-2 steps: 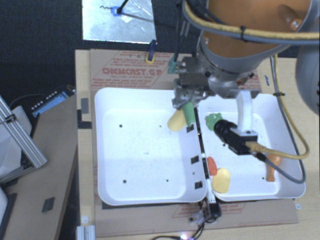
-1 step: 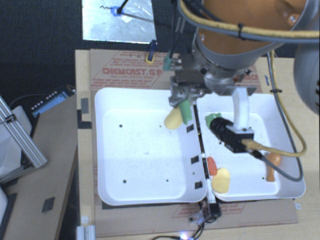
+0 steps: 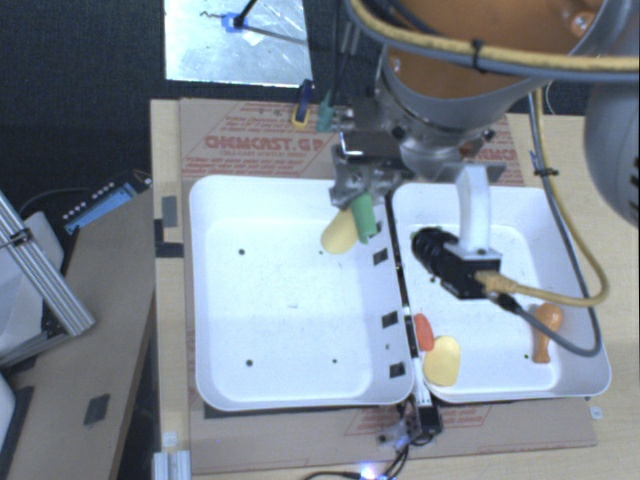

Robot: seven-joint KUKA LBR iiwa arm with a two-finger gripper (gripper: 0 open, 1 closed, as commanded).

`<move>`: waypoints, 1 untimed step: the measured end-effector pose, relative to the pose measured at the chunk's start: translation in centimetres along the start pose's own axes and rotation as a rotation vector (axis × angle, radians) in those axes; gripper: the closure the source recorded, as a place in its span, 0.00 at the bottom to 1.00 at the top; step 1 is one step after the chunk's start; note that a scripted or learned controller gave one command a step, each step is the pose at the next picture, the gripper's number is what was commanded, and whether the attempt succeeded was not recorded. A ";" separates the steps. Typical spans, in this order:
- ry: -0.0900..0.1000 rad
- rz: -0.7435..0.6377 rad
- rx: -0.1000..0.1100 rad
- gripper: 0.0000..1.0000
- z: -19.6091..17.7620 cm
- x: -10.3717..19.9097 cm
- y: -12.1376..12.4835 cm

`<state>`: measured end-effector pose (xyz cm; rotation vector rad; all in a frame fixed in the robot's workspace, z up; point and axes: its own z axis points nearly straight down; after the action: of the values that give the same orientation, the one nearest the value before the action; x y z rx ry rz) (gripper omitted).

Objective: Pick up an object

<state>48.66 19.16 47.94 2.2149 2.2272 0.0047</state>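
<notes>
The hand (image 3: 352, 200) hangs over the left bin's (image 3: 250, 368) right rim, apparently clamped on a green marker (image 3: 364, 218) and a pale yellow object (image 3: 340, 235). In the right bin (image 3: 575, 378) lies another yellow piece (image 3: 442, 360).

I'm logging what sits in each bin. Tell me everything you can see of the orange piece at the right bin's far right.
The orange piece looks like a small smooth plastic toy with a rounded knob at the top and a narrow stem running down toward the bin's front. It lies flat on the floor of the right bin, close to the right wall. A grey cable curves past its left side, very near it; whether they touch cannot be told. Nothing else reaches it.
</notes>
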 end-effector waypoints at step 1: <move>0.000 0.000 0.001 1.00 -0.1 0.7 0.0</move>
<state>48.66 19.81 48.07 2.2157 2.2268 0.0038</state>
